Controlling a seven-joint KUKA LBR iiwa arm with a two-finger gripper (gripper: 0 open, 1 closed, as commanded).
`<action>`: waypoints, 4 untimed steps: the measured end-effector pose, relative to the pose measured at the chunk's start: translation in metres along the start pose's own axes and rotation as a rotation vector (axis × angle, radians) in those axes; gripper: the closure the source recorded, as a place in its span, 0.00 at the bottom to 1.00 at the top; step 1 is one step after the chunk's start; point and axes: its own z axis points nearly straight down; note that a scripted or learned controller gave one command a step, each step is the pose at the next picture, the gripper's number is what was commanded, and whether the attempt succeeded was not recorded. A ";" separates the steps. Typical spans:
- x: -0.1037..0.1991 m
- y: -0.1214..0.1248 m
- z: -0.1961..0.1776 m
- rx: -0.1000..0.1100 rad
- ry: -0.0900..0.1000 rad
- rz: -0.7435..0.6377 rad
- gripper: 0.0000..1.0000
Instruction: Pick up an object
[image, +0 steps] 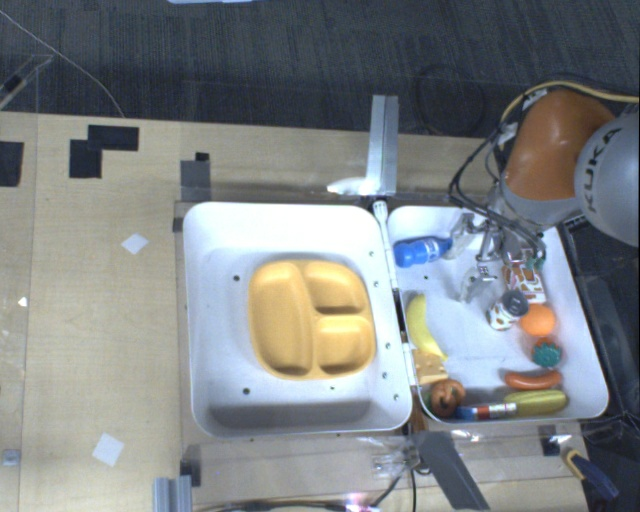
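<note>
Camera view: gripper (480, 272) low over right bin (585, 340), near its far end, beside blue bottle (420, 250). Finger spacing impossible to judge; nothing seen between them. Pickable objects spread through the same bin: banana (424, 328) along left wall, orange ball (538, 320), teal ball (546, 354), sausage-shaped item (532, 379), apple-like fruit (446, 396) at near corner, partly cut by bin rim. Small white item at (500, 318) too blurred to identify. Yellow divided tray (310, 318) in left bin (215, 330).

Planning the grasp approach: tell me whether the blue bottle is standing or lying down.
Lying down. The blue bottle rests on its side on the floor of the right bin, near its back left corner, its length running across the view.
</note>
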 end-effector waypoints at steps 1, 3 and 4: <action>0.000 0.016 -0.001 0.017 -0.005 0.006 0.00; 0.000 0.025 -0.010 0.009 0.004 -0.006 0.00; 0.046 0.047 0.000 -0.004 -0.044 0.072 0.00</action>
